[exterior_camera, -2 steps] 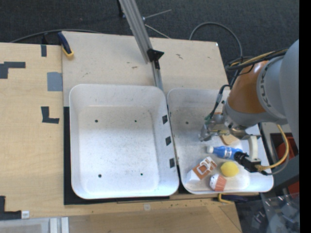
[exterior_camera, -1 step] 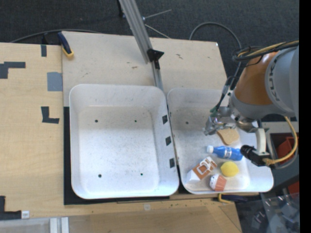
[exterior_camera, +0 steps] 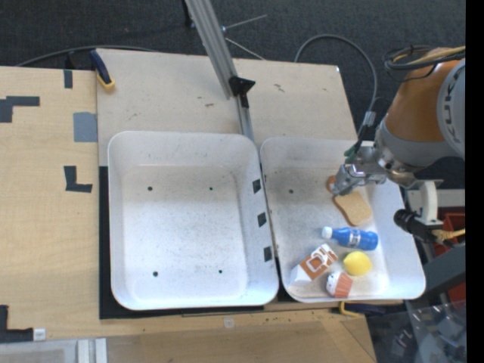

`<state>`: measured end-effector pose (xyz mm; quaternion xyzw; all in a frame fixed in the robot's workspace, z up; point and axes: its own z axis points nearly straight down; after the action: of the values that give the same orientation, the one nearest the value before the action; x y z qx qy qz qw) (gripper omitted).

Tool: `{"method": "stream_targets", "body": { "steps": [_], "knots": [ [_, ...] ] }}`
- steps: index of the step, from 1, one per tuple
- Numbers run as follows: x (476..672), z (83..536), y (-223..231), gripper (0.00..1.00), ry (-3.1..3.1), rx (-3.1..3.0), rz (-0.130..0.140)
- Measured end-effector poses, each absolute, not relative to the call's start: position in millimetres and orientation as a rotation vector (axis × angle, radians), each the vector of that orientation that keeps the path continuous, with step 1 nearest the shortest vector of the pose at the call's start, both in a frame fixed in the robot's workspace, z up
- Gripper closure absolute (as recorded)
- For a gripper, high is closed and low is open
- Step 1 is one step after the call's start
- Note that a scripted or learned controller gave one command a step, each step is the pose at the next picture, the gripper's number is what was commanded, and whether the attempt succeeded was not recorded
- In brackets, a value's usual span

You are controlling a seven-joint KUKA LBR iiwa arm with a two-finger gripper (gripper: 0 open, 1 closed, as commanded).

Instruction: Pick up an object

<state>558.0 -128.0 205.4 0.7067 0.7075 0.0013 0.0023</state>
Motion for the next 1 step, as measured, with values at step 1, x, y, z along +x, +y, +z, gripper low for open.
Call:
{"method": "stream_targets", "body": {
  "steps": [1],
  "knots": [
    [559.3,258.5,-127.8,1.0,2.22,2.216,0.004]
  ]
}}
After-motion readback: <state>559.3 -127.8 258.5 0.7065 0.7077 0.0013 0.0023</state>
